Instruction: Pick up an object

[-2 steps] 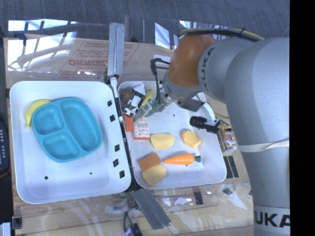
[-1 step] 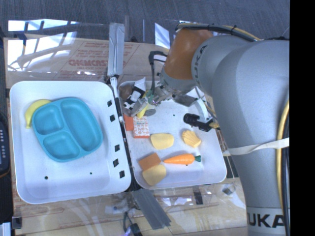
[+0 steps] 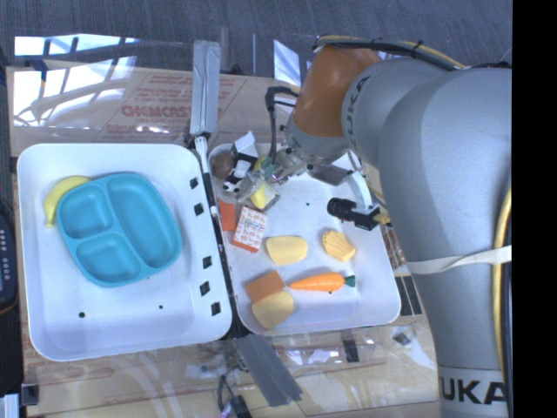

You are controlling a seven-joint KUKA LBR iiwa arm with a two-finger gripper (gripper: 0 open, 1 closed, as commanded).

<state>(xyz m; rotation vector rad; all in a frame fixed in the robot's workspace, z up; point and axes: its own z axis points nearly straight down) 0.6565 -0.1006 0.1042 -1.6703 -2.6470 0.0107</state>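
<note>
Camera view: the gripper (image 3: 254, 181) sits low over the right bin (image 3: 379, 296), near its far left corner. Whether it is open, closed, or gripping anything cannot be determined. A small yellow block (image 3: 259, 198) lies directly at the gripper. A red-and-white card (image 3: 250, 230) lies along the left edge. A carrot (image 3: 319, 281) rests near the bin's near edge, beside pale yellow pieces (image 3: 285, 250). The left bin (image 3: 104, 329) carries a blue divided tray (image 3: 119, 227), and a banana (image 3: 61, 193) is just beside the tray's far left edge.
</note>
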